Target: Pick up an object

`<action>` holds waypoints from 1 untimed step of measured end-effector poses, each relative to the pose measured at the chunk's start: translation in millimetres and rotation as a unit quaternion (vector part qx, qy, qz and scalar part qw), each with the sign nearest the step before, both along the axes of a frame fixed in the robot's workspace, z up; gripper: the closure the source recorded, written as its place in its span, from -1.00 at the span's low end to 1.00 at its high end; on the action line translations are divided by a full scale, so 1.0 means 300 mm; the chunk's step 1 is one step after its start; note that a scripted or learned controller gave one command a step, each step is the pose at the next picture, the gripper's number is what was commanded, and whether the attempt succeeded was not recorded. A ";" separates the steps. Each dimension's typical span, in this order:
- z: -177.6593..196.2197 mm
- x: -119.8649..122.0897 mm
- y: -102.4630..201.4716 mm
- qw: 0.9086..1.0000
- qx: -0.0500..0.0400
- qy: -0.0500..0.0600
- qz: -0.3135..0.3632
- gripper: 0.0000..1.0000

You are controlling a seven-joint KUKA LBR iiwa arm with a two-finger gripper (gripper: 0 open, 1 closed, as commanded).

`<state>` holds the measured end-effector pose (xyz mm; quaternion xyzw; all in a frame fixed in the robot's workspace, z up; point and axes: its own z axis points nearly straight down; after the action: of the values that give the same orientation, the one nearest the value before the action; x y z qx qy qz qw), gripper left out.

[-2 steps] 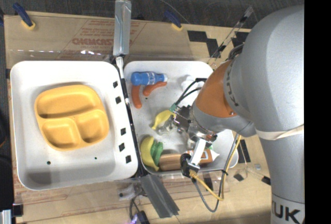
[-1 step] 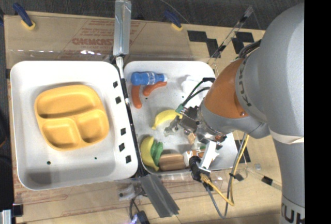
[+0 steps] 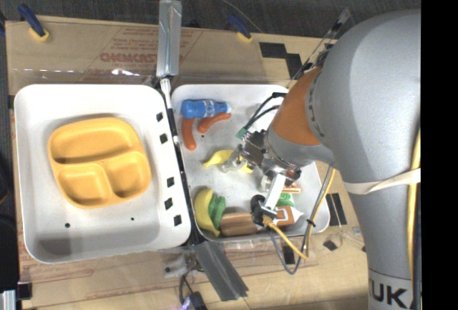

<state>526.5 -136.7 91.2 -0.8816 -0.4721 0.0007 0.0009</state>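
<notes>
Nearest the camera, at the bottom of the view, the table's (image 3: 107,280) front edge shows brown board, with a grey metal bracket (image 3: 218,273) jutting from the seam between the two bins. Just beyond, in the right bin (image 3: 187,97), the front corner holds a cluster of toys: a yellow and green piece (image 3: 209,207) lies against the left wall, a brown block (image 3: 237,223) lies beside it along the front wall, and a small orange and green item (image 3: 288,207) sits to its right, partly hidden by cables. The arm (image 3: 372,108) comes in from the right, its orange band (image 3: 297,119) over the bin, and the gripper (image 3: 240,157) hangs low at the bin's middle; whether the fingers are spread or pressed together cannot be told, since the wrist hardware covers them. A banana (image 3: 218,157) lies just beside the gripper on its left, touching or nearly so. Farther back, an orange sausage (image 3: 189,134) lies near the left wall, and a blue bottle (image 3: 202,109) with an orange tip rests by the rear wall. In the left bin (image 3: 43,237), a yellow tray (image 3: 98,160) with three compartments sits in the middle. Behind both bins, blue clamps (image 3: 33,22) grip the cardboard backing.
</notes>
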 end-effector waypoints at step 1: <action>0.030 -0.003 0.003 1.000 0.001 0.003 0.003 1.00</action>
<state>525.6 -135.9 100.3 -0.8801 -0.4748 0.0024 0.0033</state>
